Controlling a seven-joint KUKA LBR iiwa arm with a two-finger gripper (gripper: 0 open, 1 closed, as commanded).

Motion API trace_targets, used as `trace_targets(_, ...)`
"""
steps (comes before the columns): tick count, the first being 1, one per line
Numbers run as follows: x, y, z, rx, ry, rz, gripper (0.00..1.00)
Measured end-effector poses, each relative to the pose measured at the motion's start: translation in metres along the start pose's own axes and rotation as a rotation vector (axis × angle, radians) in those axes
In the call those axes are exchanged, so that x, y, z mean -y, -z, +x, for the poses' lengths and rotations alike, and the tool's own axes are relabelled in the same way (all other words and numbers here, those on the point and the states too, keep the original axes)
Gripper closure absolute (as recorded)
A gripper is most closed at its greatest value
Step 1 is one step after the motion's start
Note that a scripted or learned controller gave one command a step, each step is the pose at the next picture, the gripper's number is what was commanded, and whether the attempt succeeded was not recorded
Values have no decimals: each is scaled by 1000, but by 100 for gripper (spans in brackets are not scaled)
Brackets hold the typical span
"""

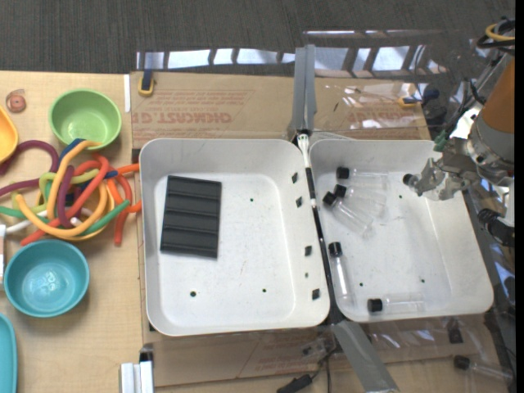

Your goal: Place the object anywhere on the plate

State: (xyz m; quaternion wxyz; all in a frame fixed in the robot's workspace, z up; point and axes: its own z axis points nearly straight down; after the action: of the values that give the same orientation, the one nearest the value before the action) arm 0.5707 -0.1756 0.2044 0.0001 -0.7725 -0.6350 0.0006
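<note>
I see the tool (pixel 426 182) over the right bin (pixel 458 297), near clear vials (pixel 364 203); I cannot tell its grip state.

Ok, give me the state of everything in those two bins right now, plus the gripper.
black ridged plate: lying flat in the left bin, nothing on it.
clear vials with black caps: lying on their sides, scattered in the right bin.
gripper: over the right bin's far right side, above the vials; too blurred to tell whether it grips anything.
</note>
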Motion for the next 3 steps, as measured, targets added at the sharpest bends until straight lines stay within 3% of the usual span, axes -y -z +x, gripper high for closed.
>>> trace_targets(1,49,-31,1,0,120,3,100)
trace_targets(2,25,-44,-46,0,195,1,100)
trace_targets(3,88,-21,-37,-1,341,1,100)
